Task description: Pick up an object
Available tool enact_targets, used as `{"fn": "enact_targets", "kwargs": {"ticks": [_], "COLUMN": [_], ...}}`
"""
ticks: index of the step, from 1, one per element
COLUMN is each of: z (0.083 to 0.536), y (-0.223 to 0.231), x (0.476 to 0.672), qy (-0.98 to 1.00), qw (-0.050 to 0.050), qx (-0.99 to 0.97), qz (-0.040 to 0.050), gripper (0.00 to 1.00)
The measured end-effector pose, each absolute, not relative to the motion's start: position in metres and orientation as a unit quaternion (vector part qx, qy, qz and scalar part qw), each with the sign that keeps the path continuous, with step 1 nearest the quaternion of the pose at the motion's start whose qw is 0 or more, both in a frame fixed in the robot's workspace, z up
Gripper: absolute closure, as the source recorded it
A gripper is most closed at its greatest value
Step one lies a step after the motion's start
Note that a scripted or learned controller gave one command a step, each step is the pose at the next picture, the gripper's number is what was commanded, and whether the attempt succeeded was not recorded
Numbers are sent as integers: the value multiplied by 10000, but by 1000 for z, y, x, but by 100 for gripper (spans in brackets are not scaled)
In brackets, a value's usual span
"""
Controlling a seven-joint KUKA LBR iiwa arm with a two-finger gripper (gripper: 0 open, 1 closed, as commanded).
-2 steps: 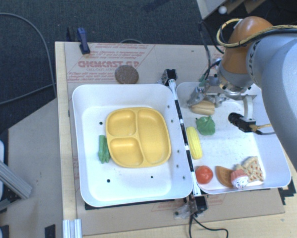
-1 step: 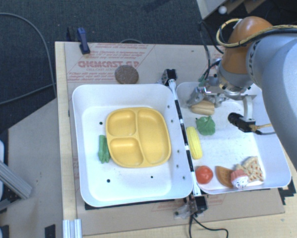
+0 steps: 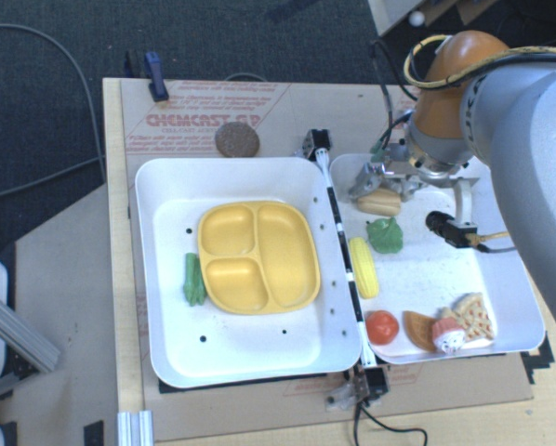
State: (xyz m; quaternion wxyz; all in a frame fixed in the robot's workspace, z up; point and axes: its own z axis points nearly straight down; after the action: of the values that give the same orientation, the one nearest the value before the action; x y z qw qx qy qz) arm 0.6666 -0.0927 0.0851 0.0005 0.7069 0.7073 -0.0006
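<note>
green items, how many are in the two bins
2. A green pea pod lies in the left bin, just left of the yellow plate. A green leafy vegetable lies in the right bin near the gripper. The arm may hide more.

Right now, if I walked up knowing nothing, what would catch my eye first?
Probably the big yellow divided plate in the middle of the left bin, with a green pod lying beside it. Next, the grey arm with its orange band reaching in from the right, its pincer low over a tan bread roll at the far end of the right bin.
</note>
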Motion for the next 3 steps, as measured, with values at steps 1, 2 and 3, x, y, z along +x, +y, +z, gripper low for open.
{"fn": "enact_targets", "kwargs": {"ticks": [1,2,3], "z": [85,85,85], "y": [-96,-94,-95], "x": [667,667,667], "qy": [7074,7073,7075], "qw": [7,4,4], "qx": [7068,7069,7067], "qz": [-7,-8,-10], "gripper": [0,0,0]}}
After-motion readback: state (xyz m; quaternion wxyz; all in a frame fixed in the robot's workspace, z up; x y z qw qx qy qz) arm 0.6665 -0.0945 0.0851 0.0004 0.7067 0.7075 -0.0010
